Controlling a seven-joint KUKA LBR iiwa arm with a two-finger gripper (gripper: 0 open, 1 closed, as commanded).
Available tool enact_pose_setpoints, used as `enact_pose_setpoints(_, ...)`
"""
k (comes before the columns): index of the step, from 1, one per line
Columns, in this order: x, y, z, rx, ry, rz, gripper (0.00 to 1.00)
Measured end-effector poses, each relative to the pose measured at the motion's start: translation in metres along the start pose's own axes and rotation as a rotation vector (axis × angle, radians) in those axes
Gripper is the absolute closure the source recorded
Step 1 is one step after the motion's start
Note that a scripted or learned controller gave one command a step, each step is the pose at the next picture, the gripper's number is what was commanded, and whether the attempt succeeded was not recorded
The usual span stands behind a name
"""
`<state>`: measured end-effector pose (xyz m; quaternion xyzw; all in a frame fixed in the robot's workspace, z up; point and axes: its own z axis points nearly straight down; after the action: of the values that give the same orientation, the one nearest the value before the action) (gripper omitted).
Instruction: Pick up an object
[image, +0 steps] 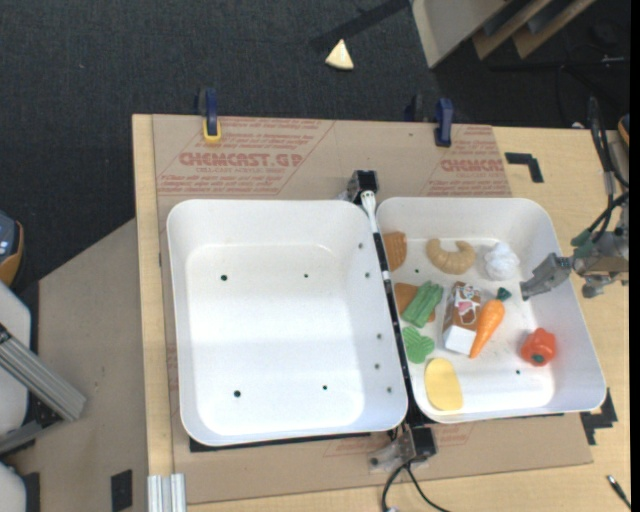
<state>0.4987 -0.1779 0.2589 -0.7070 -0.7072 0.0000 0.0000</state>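
Note:
The right bin holds several toy foods. A tan croissant and a white crumpled ball lie near its far side. An orange carrot leans against a brown and white box in the middle. A red pepper sits near the right wall and a yellow piece near the front. Green pieces and orange wedges line the left wall. My gripper hangs over the bin's right side, just right of the white ball and above the red pepper, with nothing seen in it.
The left bin stands beside the right one, sharing a dark divider rail. Both rest on a brown board held by two clamps at its far edge. Cables and arm parts crowd the right edge.

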Motion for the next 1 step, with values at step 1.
enact_pose_setpoints(1,0.0205,0.0179,0.1569,-0.002,0.005,0.002,0.00)
